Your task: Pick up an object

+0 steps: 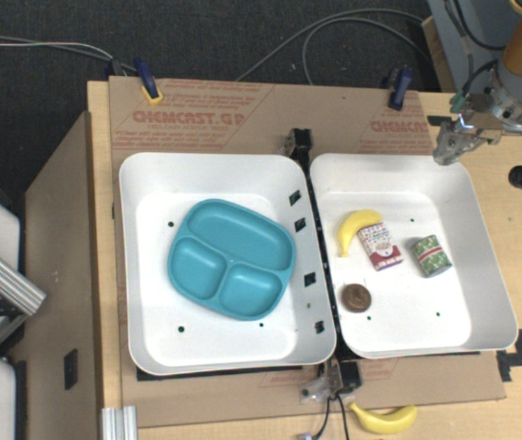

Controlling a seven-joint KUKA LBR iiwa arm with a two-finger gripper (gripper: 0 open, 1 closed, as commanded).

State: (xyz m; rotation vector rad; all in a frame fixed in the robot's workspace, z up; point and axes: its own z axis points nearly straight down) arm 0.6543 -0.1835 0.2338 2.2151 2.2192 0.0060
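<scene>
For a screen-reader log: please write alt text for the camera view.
Two white bins sit side by side: the left bin holds a teal divided plate; the right bin holds a banana, a red-and-white box, a green packet and a brown disc. The arm's pincer hovers at its far right corner.

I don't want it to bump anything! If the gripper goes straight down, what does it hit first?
Probably the back right rim of the right white bin, or the bench beside it; the grey two-finger gripper hangs about there, though depth is unclear.

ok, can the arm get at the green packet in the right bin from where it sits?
Probably yes. The pincer hangs above the right bin's far corner, and the green packet lies apart from the red box, with bare bin floor all around it.
</scene>
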